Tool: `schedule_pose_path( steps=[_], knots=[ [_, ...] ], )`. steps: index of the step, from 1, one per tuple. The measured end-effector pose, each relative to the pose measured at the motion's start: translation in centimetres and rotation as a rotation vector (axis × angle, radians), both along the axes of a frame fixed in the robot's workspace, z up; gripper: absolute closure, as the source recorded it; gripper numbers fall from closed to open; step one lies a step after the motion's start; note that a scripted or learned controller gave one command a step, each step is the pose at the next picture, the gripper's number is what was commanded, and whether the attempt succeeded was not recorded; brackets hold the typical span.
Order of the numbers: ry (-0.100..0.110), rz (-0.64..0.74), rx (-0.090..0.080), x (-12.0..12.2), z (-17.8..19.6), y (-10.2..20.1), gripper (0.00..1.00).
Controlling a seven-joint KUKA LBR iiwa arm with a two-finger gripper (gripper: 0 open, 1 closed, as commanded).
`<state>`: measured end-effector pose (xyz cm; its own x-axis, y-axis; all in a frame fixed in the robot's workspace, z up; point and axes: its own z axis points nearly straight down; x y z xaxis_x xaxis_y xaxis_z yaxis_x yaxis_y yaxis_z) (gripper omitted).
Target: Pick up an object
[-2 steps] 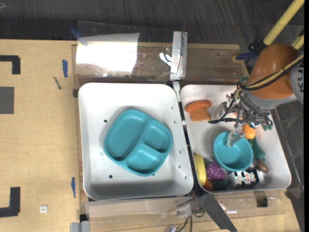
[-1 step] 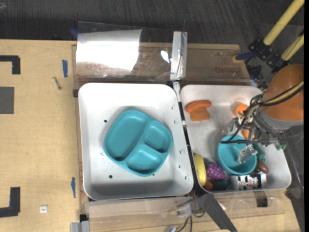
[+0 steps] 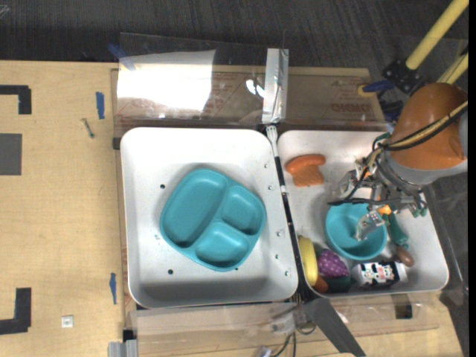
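Observation:
The right bin (image 3: 439, 262) holds a teal bowl (image 3: 349, 236), an orange carrot-like piece (image 3: 306, 168), a yellow banana-like piece (image 3: 307, 260), a purple grape cluster (image 3: 332, 262), a small black-and-white bottle (image 3: 381, 273) and a small brown item (image 3: 403, 257). My gripper (image 3: 370, 223) hangs from the orange-banded wrist (image 3: 428, 129) and reaches down into the teal bowl. Its metal fingers are close together above the bowl's inside, and I see nothing between them.
The left bin (image 3: 141, 162) carries a teal divided plate (image 3: 214, 217). A clear plastic sheet (image 3: 186, 88) and a metal divider (image 3: 274, 88) lie behind the bins. Tan bench surface (image 3: 52, 199) spreads to the left. A yellow pole (image 3: 442, 22) crosses the top right.

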<state>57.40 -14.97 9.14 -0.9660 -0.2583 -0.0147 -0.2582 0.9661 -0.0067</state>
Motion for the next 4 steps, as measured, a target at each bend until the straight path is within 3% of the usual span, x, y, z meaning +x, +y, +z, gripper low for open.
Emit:
schedule_pose_path(
  steps=[1, 2, 3, 4],
  knots=[
    [-0.054, -0.124, -0.001, -4.7, 0.9, 0.5, 0.00],
    [0.001, -0.134, 0.003, 3.2, -0.1, -0.4, 0.00],
    [-0.004, -0.264, 0.004, -3.2, 0.1, -0.1, 0.00],
    [-0.048, -0.365, 0.011, -5.2, 0.7, 3.5, 0.00]
  ],
)
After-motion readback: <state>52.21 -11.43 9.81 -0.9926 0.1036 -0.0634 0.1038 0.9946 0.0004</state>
